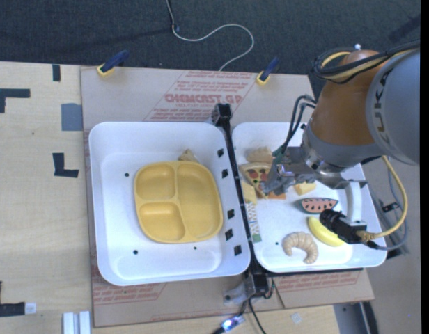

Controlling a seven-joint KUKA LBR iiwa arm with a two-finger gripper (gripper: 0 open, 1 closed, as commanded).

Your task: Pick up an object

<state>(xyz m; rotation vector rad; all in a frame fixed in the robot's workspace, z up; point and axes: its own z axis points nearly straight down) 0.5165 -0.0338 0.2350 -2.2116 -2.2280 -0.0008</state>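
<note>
Camera view: I see the gripper (276, 181) low over the pizza slice (255, 176), directly beneath; finger state I cannot tell.

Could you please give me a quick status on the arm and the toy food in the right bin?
Gripper low over right bin, among food pieces by the divider. Croissant, watermelon slice, banana lying loose. Yellow tray in left bin.

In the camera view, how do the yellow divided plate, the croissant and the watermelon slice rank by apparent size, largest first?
1. yellow divided plate, clearly largest.
2. croissant and watermelon slice: they look about alike, so I leave them unranked.
</note>
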